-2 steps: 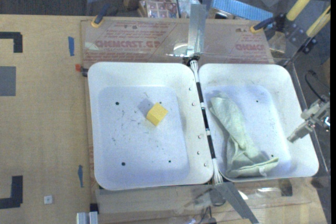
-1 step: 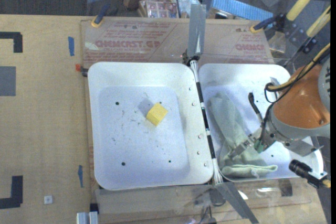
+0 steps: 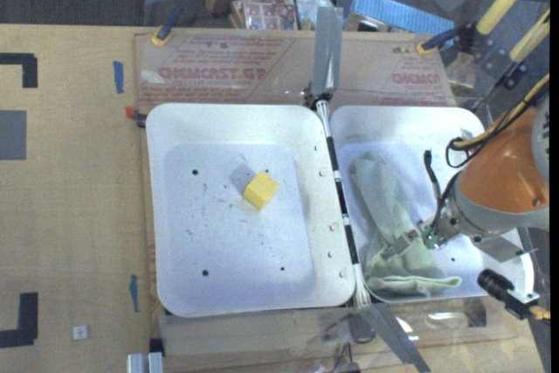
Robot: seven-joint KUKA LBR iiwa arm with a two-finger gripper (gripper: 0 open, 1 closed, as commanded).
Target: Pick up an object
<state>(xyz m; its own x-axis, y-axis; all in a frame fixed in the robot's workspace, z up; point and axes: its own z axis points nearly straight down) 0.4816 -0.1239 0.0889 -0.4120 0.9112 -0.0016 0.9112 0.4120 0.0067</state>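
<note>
A pale grey-green cloth lies crumpled in the right bin, stretching from the bin's middle down to its near edge. My gripper is low over the cloth's near part and seems to touch the fabric. Above it, the arm's orange band and grey wrist cover the bin's right side. A small yellow block rests near the middle of the left bin, far from the gripper.
A metal divider runs between the two bins. A cardboard panel stands behind them, with clutter and clamps beyond it. Wooden bench top extends to the left. Black cables hang beside the wrist.
</note>
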